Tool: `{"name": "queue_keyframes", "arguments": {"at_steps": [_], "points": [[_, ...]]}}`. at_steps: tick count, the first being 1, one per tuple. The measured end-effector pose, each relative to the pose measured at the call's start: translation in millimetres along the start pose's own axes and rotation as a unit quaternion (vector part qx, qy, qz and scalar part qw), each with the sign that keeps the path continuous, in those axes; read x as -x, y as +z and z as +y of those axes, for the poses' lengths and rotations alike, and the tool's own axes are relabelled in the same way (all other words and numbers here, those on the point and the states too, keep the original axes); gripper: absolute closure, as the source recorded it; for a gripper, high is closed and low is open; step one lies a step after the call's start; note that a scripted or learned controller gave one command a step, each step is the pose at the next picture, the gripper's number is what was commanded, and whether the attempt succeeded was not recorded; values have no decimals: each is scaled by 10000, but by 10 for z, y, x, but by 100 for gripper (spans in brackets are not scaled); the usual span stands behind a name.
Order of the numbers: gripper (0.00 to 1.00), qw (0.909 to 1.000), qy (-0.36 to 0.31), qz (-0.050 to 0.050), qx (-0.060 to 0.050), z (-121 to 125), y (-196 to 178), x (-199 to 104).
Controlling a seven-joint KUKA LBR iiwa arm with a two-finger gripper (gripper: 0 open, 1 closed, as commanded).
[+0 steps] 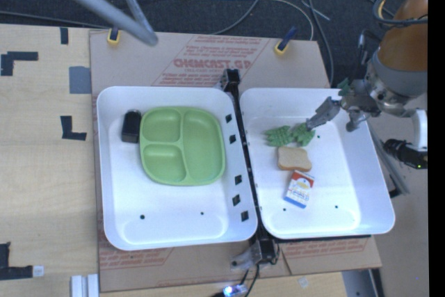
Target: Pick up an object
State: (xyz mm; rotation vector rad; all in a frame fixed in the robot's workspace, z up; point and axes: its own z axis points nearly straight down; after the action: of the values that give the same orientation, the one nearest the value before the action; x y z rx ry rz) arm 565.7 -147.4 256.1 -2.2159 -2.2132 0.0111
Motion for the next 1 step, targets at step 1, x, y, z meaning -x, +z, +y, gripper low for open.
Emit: {"name": "queue_keyframes", "arguments": {"at_steps": [1], "points": [[0,10000,-13,-9,52,20,-56,-2]]}}
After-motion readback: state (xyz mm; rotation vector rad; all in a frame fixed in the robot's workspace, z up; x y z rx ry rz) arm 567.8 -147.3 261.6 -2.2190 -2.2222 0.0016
